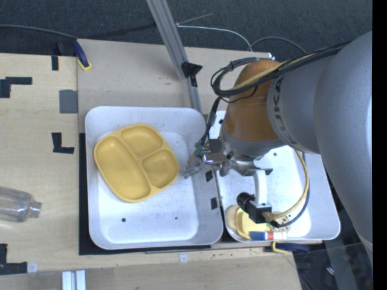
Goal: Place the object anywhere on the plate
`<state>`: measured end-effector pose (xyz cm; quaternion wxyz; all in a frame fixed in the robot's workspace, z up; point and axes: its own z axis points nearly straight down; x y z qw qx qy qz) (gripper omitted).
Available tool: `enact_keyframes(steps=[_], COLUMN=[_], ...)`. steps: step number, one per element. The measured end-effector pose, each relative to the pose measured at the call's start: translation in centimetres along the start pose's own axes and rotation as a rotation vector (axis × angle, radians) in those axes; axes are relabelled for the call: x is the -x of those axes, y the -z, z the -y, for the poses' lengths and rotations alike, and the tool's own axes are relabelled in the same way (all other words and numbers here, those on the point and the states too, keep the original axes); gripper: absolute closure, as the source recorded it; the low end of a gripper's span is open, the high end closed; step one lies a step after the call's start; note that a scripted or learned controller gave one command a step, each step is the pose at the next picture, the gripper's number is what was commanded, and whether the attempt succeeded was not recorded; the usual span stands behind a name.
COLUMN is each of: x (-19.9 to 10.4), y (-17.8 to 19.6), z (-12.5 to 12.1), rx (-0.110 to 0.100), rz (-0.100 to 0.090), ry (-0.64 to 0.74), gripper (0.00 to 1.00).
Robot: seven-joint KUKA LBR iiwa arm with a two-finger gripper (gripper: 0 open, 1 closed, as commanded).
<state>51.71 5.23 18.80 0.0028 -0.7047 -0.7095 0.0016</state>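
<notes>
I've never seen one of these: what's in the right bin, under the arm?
A pale yellow object lies at the right bin's near edge, partly hidden by robot hardware. The arm covers much of the bin floor, so anything beneath it cannot be seen.

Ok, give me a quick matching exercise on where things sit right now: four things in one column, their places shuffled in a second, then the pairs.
Things:
1. yellow plate
2. clear bottle
3. pale yellow item
4. gripper

Places:
A. in the right bin, at its corner nearest the view's bottom edge
B. over the wall between the two bins
C. on the bench, at the view's left edge
D. in the left bin

Pairs: 1-D, 2-C, 3-A, 4-B.
</notes>
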Motion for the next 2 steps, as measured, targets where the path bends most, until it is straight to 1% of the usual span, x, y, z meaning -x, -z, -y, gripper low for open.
enact_keyframes(steps=[1, 2], x=[0.3, 1.3], y=[1.0, 0.0], z=[-0.2, 0.9], rx=[0.001, 0.002], rz=[0.000, 0.003], ry=[-0.003, -0.007], gripper=[1.00, 1.00])
